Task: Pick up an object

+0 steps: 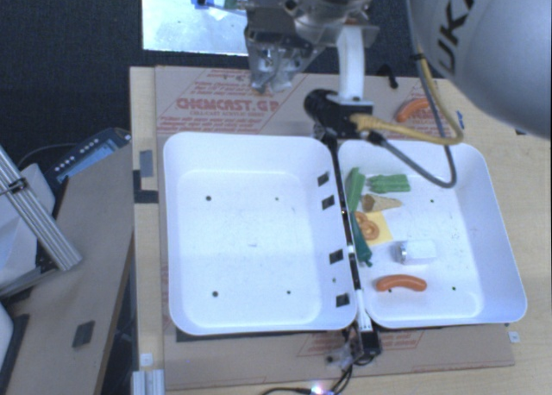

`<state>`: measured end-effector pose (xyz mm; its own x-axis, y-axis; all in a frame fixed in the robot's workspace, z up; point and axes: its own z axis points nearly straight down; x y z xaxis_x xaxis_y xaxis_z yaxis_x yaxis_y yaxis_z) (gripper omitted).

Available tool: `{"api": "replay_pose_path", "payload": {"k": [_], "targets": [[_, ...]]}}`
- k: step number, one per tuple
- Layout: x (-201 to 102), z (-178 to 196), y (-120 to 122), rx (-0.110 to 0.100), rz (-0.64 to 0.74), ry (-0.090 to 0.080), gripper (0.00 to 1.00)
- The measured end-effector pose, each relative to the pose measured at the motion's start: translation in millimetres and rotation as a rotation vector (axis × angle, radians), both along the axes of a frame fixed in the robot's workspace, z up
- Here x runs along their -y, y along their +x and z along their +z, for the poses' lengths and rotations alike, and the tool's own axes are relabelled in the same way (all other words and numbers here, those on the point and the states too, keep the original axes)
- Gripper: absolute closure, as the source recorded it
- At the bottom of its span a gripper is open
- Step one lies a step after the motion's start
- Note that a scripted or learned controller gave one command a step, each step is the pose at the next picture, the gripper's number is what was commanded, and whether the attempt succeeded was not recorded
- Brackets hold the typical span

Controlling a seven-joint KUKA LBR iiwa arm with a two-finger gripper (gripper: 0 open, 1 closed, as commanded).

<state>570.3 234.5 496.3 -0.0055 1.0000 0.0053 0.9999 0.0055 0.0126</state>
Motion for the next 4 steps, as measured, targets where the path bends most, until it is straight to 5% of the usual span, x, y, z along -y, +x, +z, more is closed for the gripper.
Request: {"api": "replay_pose_path", "payload": {"k": [1,2,3,4], "targets": [[1,-151,-26,-0.027,-0.005,-0.011,1.0],[1,-282,-71,-0.027,-0.005,-0.01,1.0],[0,-187,-1,0.0,-0.006,-0.001,1.0],[9,-274,-89,-0.024,-0.005,-0.008,1.0]]}}
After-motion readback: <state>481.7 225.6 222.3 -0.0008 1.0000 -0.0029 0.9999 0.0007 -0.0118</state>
